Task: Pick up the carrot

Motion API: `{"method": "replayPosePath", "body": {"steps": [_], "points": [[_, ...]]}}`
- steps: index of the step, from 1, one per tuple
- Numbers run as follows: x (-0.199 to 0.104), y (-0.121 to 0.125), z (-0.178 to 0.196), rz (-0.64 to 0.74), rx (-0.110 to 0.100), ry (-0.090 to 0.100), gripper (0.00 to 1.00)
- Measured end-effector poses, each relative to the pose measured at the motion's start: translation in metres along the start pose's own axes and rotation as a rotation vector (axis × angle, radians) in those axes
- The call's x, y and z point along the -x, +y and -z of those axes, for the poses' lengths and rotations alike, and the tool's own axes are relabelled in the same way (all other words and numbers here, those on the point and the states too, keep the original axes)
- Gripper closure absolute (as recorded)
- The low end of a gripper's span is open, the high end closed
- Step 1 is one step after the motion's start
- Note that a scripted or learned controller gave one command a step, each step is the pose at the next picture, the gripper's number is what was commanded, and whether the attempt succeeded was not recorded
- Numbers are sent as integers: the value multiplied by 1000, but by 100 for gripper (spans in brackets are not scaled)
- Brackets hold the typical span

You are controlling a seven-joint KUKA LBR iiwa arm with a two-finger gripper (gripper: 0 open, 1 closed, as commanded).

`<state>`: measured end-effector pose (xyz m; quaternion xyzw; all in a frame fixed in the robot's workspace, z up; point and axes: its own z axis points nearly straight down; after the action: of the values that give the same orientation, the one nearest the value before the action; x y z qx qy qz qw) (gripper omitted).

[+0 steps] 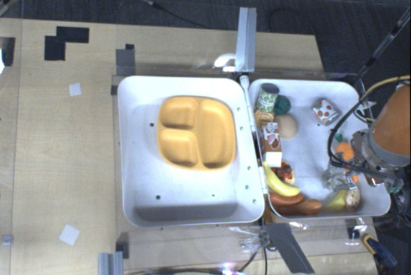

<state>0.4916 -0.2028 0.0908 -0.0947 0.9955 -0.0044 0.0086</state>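
- The gripper (339,178) hangs low over the right side of the right bin (302,88), under the grey arm with its orange band (393,124). I cannot tell its state from this view; cables and the wrist crowd the spot.
- The carrot (345,150) seems to be the small orange piece with a green tip just above the gripper and touching the black cable (334,139) that loops past it. It is small and partly covered, so I take this as likely, not sure.
- Judging by that, the step in hand is closing in on the carrot. To do it well, the gripper should shift toward the far side of the bin until it is centred on the orange piece, then come straight down and grip across its narrow width.
- One risk: a yellow piece (338,199) and a pale round item (352,198) lie just on the near side of the gripper, and a grab made here could take those instead.
- Farther left, a banana (280,182) and a sausage (297,204) lie along the bin's near-left corner, well apart from the carrot.
- The left bin (138,158) holds a yellow divided plate (196,132).
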Motion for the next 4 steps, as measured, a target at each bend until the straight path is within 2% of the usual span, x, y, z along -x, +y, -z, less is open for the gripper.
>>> {"method": "replayPosePath", "body": {"steps": [1, 2, 3, 4], "points": [[4, 0, 12, 4, -5, -11, 100], [81, -18, -3, -91, 5, 1, 100], [18, -8, -1, 61, 3, 1, 100], [46, 9, -1, 263, 2, 1, 100]]}}
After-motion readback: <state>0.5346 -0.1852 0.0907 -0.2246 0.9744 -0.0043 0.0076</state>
